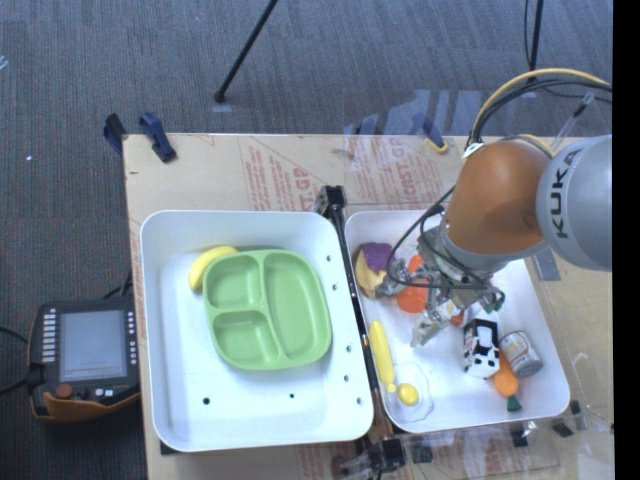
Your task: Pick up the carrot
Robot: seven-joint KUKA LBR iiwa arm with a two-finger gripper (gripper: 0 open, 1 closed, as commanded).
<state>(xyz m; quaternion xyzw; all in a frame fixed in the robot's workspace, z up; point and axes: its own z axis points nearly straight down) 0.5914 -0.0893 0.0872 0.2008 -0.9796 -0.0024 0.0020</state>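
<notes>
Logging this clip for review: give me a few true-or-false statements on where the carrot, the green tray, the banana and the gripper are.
1. The carrot lies in the right bin. True.
2. The green tray sits in the right bin. False: it is in the left bin.
3. The banana lies at the green tray's upper-left edge. True.
4. The gripper is over the left bin. False: it is over the right bin.
5. The carrot is between the gripper's fingers. False: it lies apart, near the can.
</notes>
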